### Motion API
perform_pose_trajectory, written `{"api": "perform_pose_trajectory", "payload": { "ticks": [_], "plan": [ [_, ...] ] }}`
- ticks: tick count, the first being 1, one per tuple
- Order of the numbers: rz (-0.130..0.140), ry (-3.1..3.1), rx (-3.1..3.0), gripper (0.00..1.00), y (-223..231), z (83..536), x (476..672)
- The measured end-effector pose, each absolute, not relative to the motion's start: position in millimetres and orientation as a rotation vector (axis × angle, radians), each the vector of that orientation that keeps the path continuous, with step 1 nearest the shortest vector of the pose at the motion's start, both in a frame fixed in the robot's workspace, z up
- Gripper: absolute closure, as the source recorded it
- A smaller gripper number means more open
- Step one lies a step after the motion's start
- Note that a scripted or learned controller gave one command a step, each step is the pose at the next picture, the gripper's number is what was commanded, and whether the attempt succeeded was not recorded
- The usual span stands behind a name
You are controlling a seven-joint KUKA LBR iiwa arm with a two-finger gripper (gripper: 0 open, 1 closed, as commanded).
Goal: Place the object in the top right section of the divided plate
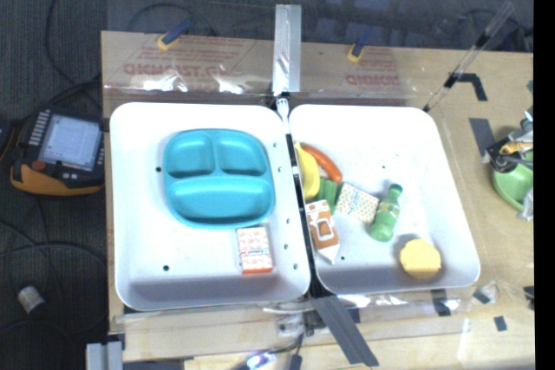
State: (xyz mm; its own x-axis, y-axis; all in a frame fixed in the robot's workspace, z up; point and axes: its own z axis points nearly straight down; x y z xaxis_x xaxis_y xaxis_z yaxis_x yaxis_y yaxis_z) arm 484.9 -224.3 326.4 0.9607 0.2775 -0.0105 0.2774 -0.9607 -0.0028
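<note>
Carton (254,249) below divided plate (218,176).

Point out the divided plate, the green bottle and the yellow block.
divided plate (217,197), camera view, floor of its large lower section
green bottle (384,217), camera view, middle of its body
yellow block (420,258), camera view, centre of its top

Open room above the divided plate (217,178); small carton (254,249) just beside it
</note>
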Motion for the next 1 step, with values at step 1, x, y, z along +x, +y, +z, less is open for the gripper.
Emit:
{"api": "perform_pose_trajectory", "payload": {
  "ticks": [1],
  "plan": [
    [0.017,-0.623,-3.080,0.00,-224.9,322.3,484.8]
  ]
}}
